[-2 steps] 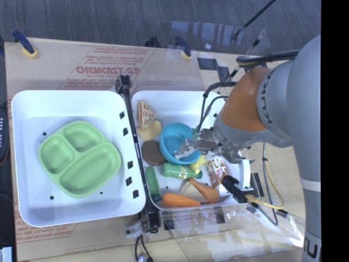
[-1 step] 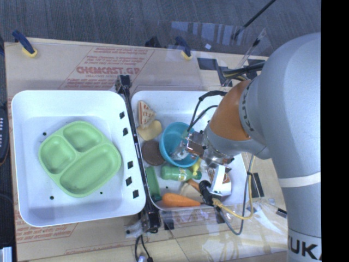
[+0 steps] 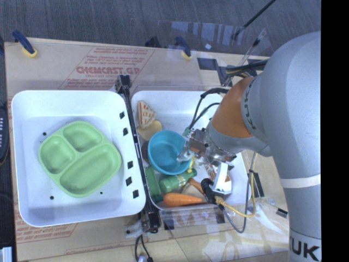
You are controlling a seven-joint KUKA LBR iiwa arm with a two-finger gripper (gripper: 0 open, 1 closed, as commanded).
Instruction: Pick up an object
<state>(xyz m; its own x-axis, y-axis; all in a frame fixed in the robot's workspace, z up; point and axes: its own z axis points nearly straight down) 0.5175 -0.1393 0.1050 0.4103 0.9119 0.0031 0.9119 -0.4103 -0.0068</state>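
Where the right bin's [image 3: 163, 103] near wall meets the worktop [image 3: 82, 64], a carrot [image 3: 182, 200] lies along that wall, and a green bottle [image 3: 173, 183] lies just behind it, toward the blue bowl [image 3: 166, 153]. The bowl sits near the bin's middle, tilted, its mouth facing the arm [image 3: 294, 119]. The end effector [image 3: 195, 149] is low at the bowl's right rim, touching or almost touching it; whether it is apart or together cannot be told, and nothing is seen clamped in it. Beyond the bowl, a tan piece [image 3: 150, 130] rests against its far rim, and a pizza slice toy [image 3: 145, 113] lies just past that, by the bin's left wall. Left of the bowl, across the divider, a green plate [image 3: 79, 158] with three compartments lies flat in the left bin [image 3: 32, 108].
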